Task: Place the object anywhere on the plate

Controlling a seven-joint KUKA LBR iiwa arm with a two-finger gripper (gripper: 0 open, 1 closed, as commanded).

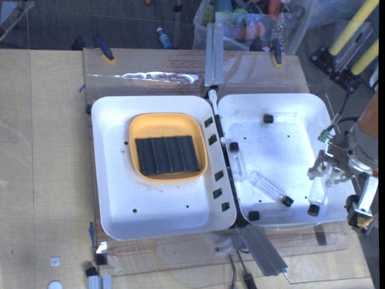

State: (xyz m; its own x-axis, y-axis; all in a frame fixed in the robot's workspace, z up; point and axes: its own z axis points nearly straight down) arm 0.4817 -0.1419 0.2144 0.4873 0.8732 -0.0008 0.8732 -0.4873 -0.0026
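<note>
Clear plastic tubes scattered low in the right bin, plate waiting in the left

Camera view: Yellow and shallow, the plate (168, 123) sits in the left bin (114, 203) with a dark ribbed insert (166, 155) lying on it. The right bin (283, 104) holds three see-through tubes with black caps: one (235, 159) against the divider, one (269, 189) lying aslant in the middle, and one (316, 195) near the right wall. A small black piece (268, 118) lies apart near the top.

The gripper (323, 172) hangs at the right edge, just above the right-hand tube; whether its jaws are apart or closed cannot be told, and no tube is visibly held between them.

Likely trouble: the tubes look smooth and round, so a pinch could squirt one sideways or roll it against the wall. Being transparent, a tube may be grabbed off-centre and tip out during the carry over the divider. A tube set on the ribbed insert might roll off the plate.
</note>
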